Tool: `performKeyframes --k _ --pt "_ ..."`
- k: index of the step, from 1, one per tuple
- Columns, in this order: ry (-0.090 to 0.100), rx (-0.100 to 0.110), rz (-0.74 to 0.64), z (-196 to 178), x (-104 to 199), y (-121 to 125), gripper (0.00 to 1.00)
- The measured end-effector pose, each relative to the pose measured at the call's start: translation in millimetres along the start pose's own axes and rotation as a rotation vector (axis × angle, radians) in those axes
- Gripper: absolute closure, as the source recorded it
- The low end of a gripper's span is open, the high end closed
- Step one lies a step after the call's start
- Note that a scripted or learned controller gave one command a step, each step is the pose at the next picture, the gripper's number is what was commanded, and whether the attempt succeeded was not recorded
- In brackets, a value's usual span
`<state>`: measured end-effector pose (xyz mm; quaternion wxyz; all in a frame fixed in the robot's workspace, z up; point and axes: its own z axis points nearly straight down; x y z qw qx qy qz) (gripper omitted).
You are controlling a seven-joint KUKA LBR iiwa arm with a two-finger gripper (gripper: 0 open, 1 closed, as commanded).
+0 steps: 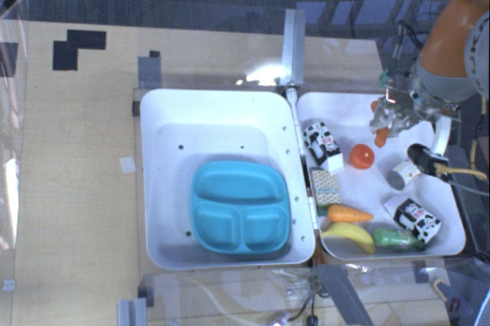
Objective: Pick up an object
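– Pincer of the grey, orange-banded arm, pictured over the far right part of the right-hand shallow white bin. Spread or pressed together?

– Cannot tell from this angle. A small orange piece shows right at its tip, on the side nearer the camera. Whether it is pinched there or merely lies beneath is unclear.

– What lies closest by?

– A round red-orange ball, just left of the pincer and a little nearer the camera. A small grey-and-white cylinder lies on its side, near the pincer and almost straight toward the camera from it.

– And further off?

– Left of the pincer, against the wall between the bins, stands a black-and-white cow-patterned carton, and a pale checked block touches its near end. Well apart from the pincer, along the bin's near edge, are an orange carrot and a yellow banana just below it in the view. A green vegetable-shaped toy lies at the banana's right end, and a second cow-patterned carton sits tilted above it in the view.

– The other bin?

– Far to the pincer's left, the left-hand shallow white bin holds a light blue plastic plate with three compartments.
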<state>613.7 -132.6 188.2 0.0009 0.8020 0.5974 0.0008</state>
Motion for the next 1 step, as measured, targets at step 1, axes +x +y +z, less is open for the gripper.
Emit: performKeyframes --k 1 --pt "0.0 0.001 -0.006 -7.5 1.9 1.3 1.0"
